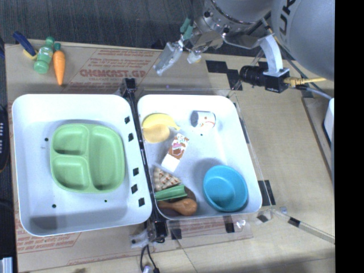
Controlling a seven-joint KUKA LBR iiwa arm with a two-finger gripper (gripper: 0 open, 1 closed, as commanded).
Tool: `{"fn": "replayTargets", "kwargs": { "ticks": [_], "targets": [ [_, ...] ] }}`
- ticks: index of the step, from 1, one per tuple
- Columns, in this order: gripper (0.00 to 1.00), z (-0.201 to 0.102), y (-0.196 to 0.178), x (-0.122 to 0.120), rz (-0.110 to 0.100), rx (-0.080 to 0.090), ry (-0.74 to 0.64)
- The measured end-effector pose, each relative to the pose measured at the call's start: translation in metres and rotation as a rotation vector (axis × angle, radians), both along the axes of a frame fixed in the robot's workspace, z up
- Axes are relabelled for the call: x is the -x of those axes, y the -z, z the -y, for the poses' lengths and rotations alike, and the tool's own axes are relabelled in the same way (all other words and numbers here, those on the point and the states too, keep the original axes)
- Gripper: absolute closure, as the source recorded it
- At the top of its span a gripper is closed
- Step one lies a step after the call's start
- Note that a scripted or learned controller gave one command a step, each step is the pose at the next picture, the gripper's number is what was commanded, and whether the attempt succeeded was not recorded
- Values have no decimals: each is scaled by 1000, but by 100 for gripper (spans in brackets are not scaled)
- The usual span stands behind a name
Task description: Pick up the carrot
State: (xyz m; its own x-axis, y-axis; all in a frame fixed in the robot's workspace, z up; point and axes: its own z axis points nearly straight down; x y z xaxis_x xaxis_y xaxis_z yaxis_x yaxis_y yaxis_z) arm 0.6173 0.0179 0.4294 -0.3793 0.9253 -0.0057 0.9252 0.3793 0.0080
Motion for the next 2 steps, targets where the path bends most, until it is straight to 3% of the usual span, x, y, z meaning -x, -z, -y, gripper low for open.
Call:
{"fn": "replayTargets", "kwargs": {
  "ticks": [1,2],
  "targets": [
    [0,-30,34,-19,-19,2,268],
    [0,-67,17,-21,-12,1,546]
  ]
}}
